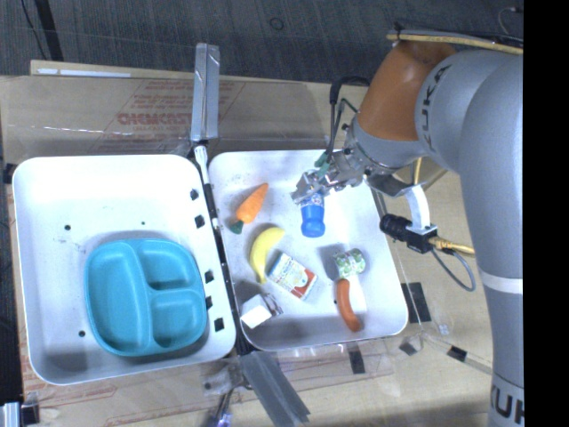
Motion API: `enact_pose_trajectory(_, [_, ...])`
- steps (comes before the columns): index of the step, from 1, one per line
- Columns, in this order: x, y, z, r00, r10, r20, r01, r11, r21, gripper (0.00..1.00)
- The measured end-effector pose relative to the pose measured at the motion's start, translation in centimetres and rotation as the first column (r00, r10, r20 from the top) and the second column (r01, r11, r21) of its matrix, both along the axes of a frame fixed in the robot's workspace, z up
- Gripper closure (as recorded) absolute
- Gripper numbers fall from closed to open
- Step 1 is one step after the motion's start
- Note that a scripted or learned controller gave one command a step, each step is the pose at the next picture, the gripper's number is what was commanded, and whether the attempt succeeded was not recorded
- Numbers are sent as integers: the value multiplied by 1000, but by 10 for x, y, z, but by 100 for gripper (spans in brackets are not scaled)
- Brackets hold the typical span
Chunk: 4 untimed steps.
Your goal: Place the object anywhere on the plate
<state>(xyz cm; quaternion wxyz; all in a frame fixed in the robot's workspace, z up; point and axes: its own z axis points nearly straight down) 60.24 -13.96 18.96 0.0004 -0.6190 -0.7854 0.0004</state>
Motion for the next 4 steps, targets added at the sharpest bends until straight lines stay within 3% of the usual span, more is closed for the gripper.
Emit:
enact_pose_trajectory(1, [-29,76,5,993,120,-3,-120,993,1,100])
enact_pose_trajectory(2, [-101,141,23,990,140,-2,-140,990,1,100])
enact_pose_trajectory(3, [-126,206,1,998,68,-3,-68,998,0,100])
enact_pose_trajectory(4, [-126,205,1,998,66,-3,-66,998,0,0])
